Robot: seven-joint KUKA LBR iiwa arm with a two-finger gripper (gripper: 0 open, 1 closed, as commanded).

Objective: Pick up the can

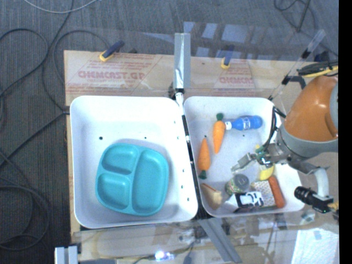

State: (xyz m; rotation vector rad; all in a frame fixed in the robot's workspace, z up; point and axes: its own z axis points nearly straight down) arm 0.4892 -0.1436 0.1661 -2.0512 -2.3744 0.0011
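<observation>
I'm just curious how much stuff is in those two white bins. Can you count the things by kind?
Carrots: 2
Blue bottle: 1
Can: 1
Teal divided plate: 1
Yellow item by the end effector: 1
Red-orange item: 1
Black-and-white item: 1
Brown item: 1
Total: 9

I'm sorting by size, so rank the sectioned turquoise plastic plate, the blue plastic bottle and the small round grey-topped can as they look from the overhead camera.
1. Sectioned turquoise plastic plate, by far the largest.
2. Blue plastic bottle.
3. Small round grey-topped can, which looks only slightly smaller than the bottle, so that ranking is unsure.
</observation>
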